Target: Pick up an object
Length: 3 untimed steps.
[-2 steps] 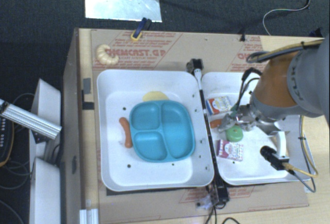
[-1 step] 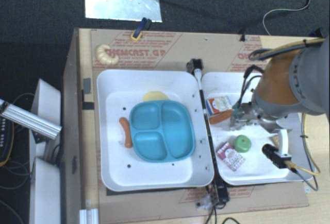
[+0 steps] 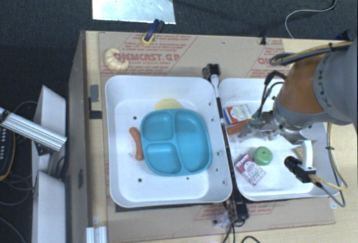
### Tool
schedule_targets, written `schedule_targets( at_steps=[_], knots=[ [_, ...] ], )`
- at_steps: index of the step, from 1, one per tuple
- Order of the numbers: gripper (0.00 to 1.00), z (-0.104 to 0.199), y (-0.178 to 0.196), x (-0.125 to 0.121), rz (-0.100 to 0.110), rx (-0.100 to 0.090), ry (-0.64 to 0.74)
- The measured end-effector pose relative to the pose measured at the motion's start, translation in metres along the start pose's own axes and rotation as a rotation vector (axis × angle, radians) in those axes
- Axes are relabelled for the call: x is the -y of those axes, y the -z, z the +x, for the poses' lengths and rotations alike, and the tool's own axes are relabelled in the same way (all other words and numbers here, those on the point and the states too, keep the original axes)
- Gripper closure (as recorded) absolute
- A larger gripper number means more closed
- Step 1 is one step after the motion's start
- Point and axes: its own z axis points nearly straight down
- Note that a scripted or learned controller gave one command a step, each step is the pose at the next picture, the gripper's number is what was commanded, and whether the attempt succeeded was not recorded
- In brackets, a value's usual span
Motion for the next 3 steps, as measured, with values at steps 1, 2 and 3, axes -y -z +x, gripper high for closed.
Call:
schedule_targets(
  at_steps=[1, 2, 3],
  knots=[
    [0.00, -0.013, -0.010, 0.048, 0.003, 0.000, -0.002],
    [1.00, -0.013, 0.001, 0.046, -0.002, -0.001, 0.000],
    [1.00, 0.067, 0.090, 0.017, 0.000, -0.001, 0.001]
  ],
)
